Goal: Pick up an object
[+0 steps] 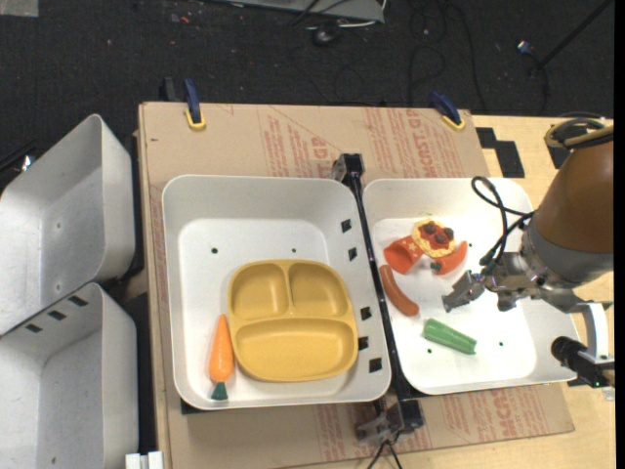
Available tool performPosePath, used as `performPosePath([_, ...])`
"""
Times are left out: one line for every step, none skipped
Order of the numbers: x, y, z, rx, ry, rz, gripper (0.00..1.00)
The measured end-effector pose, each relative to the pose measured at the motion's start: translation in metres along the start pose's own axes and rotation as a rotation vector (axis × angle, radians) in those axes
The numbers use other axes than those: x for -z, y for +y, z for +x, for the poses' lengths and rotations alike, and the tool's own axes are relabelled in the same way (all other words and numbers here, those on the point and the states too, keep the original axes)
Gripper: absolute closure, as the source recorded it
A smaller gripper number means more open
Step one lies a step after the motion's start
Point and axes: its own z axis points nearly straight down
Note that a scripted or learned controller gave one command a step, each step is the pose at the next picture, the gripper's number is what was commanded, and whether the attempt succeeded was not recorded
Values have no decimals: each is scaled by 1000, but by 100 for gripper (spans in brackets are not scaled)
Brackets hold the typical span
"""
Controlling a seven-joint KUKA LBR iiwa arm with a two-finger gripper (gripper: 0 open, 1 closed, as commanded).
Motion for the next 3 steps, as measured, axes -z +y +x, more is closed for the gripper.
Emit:
performPosePath([5, 3, 0, 3, -2, -11, 0])
performPosePath([-39, -3, 2, 1, -1, -7, 0])
performPosePath([-93, -4, 3, 1, -1, -7, 0])
